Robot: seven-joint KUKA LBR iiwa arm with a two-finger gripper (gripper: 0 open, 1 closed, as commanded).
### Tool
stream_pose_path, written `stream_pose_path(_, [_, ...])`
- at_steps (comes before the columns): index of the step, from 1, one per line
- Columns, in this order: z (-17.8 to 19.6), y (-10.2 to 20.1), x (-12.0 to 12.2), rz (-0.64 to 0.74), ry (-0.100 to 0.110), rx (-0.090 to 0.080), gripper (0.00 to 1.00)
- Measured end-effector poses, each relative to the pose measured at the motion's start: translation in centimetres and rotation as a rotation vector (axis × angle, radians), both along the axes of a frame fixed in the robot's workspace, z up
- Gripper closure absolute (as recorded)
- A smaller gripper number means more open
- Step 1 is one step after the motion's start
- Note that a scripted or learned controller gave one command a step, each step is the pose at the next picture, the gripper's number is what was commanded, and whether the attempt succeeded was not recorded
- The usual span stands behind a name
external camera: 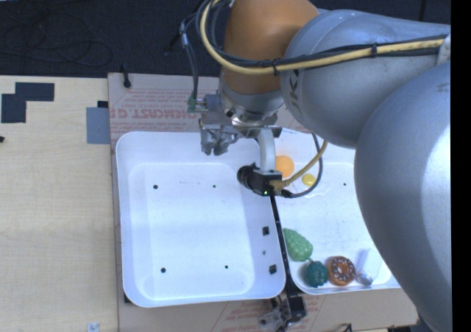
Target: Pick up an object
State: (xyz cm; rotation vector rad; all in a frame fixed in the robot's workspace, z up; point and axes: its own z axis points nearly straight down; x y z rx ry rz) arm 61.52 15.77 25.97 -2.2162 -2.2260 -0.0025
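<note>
My gripper (215, 145) hangs over the far rim of the left bin (132, 176), below the orange wrist band. The loose objects all lie in the right bin (346, 176). An orange ball (284, 166) and a small yellow piece (307, 179) sit near its far left, partly behind the arm's cable. A green lumpy object (297, 244), a teal object (316, 273), a brown sprinkled donut (341, 270) and a pale whitish object (366, 264) lie along its near edge. The gripper is left of the ball and touches none of these.
The grey arm covers much of the right bin from the right. A black part with a green light (254, 177) hangs over the divider between the bins. A cardboard sheet (158, 106) lies under the bins, on the wooden bench (51, 213).
</note>
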Motion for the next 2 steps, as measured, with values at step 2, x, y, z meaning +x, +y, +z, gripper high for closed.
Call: stream_pose_path(2, [5.2, 8.1, -4.8, -0.001, 0.005, -0.002, 1.00])
